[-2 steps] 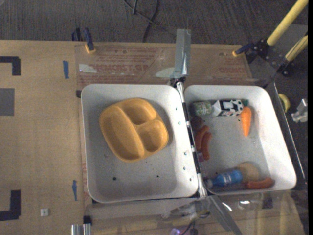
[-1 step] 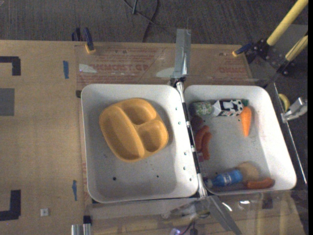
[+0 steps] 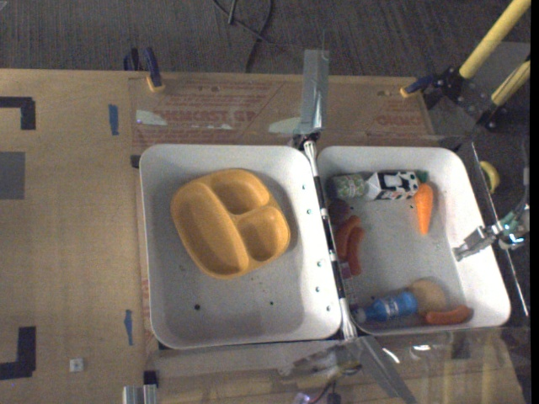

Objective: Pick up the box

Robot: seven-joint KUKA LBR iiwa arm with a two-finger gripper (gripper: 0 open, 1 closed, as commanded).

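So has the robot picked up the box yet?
Not yet. The box, the cow-patterned carton, lies flat at the far end of the right bin, beside the carrot. The gripper is at that bin's right edge, apart from the box. Reaching it, gripping and lifting are all left to do.

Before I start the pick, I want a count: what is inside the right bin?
The right bin holds the box, a carrot, two sausages, a blue bottle, a potato and another sausage. Whatever lies beneath them is covered.
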